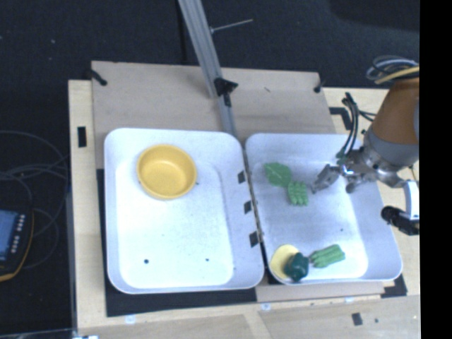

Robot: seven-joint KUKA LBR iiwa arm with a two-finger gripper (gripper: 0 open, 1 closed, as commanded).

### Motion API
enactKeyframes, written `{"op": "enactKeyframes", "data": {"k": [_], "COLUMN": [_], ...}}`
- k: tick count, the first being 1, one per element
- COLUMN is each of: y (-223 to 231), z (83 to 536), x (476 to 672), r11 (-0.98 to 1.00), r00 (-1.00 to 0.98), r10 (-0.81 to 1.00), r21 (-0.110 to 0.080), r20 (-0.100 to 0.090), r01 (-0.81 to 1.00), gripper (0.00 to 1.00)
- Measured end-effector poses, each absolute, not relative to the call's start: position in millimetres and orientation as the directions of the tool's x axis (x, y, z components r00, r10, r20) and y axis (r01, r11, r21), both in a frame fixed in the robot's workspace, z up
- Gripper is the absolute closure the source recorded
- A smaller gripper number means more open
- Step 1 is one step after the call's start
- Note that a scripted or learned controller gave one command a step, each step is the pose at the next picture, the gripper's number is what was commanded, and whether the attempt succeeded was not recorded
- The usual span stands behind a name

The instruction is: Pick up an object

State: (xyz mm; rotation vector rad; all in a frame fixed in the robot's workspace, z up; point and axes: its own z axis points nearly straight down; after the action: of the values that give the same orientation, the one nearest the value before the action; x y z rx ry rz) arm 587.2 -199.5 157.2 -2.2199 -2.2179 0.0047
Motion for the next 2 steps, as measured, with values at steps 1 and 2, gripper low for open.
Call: {"op": "enactKeyframes", "data": {"k": [1, 2], "y": [-200, -200], "z": [108, 120], "x": [587.8, 589.1], "r11": [-0.001, -0.001], "r00": [0.001, 0.001], "r10": [1.000, 1.000], "r21": [0.002, 0.006], "r20": [-0.001, -0.001], "r01": [1.000, 1.000], "gripper": [0.00, 1.00]}}
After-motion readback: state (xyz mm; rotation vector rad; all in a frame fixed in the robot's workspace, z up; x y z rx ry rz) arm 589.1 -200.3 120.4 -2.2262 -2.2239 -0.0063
